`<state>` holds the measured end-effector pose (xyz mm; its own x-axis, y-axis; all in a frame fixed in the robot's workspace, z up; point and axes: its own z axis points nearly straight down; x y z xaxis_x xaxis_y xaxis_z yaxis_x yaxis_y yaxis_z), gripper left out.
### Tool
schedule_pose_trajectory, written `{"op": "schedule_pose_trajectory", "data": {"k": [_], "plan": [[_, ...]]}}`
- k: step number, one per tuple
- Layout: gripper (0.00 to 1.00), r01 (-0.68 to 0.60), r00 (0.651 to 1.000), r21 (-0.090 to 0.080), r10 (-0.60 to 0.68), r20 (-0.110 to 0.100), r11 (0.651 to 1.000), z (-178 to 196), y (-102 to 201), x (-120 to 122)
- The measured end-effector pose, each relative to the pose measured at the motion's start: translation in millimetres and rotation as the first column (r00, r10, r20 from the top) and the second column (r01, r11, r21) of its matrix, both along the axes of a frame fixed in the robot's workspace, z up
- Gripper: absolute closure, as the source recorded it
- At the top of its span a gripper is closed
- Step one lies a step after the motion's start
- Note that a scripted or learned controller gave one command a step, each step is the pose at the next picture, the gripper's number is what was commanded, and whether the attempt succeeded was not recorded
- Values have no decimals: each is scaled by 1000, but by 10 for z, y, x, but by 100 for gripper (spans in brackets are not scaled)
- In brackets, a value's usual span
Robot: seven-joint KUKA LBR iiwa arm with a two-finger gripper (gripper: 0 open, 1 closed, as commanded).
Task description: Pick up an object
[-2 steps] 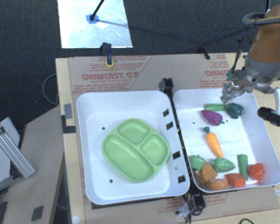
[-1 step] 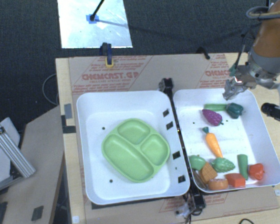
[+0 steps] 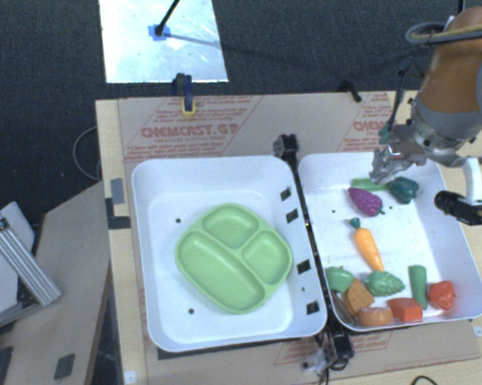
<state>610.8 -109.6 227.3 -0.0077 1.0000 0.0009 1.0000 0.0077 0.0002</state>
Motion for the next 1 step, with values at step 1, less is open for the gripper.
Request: {"op": "schedule_pose_trajectory", "data": {"k": [1], "plan": [[100,-1,1000,1,1,-2,1000,-55,526,-291]]}}
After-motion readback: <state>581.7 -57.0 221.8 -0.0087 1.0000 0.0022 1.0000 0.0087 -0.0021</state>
